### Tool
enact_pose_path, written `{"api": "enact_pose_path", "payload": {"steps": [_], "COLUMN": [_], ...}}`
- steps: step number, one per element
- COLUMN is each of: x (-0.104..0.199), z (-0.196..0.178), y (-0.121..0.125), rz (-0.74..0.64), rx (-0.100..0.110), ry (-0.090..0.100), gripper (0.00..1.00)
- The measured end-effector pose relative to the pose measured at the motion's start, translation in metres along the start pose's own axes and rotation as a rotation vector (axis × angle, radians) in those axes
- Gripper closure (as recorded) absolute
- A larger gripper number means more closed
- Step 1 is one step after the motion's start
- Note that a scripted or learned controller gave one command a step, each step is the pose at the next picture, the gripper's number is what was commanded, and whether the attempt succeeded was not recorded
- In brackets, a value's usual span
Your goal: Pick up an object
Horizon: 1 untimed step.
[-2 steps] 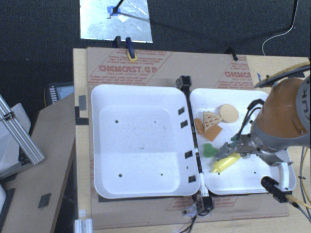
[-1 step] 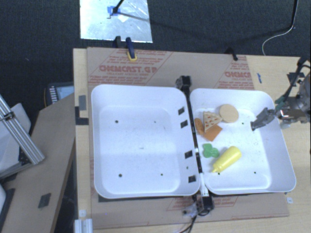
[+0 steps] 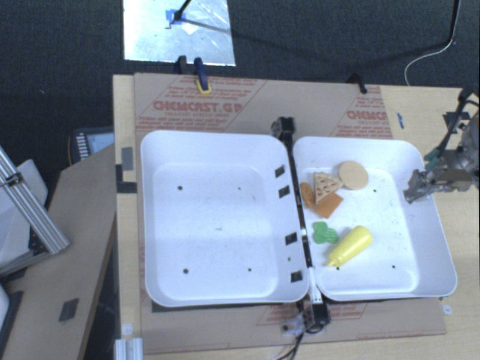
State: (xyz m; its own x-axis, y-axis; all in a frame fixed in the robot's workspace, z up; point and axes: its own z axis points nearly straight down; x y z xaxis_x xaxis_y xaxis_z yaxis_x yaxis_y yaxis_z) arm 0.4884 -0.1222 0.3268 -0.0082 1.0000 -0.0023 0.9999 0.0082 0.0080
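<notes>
The right bin (image 3: 420,276) holds a round tan disc (image 3: 353,175), a tan wedge with dots (image 3: 324,187), an orange piece (image 3: 327,205), a small green piece (image 3: 325,235) and a yellow bottle-shaped toy (image 3: 350,245). They lie in the bin's left half, near the divider. My gripper (image 3: 417,187) hangs at the right bin's right rim, well to the right of the objects. Nothing shows between its fingers.
The left bin (image 3: 217,216) sits beside the right one, joined by a black clip strip (image 3: 292,208). Both rest on a cardboard sheet (image 3: 247,100). A shiny metal plate (image 3: 178,19) lies beyond the bench. A cable (image 3: 435,47) runs at the upper right.
</notes>
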Motion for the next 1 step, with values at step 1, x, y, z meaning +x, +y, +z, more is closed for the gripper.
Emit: {"api": "enact_pose_path", "payload": {"steps": [1], "x": [0.0952], "z": [-0.1397], "y": [0.0016], "rz": [-0.006], "rx": [-0.012], "ry": [0.005], "gripper": [1.0]}}
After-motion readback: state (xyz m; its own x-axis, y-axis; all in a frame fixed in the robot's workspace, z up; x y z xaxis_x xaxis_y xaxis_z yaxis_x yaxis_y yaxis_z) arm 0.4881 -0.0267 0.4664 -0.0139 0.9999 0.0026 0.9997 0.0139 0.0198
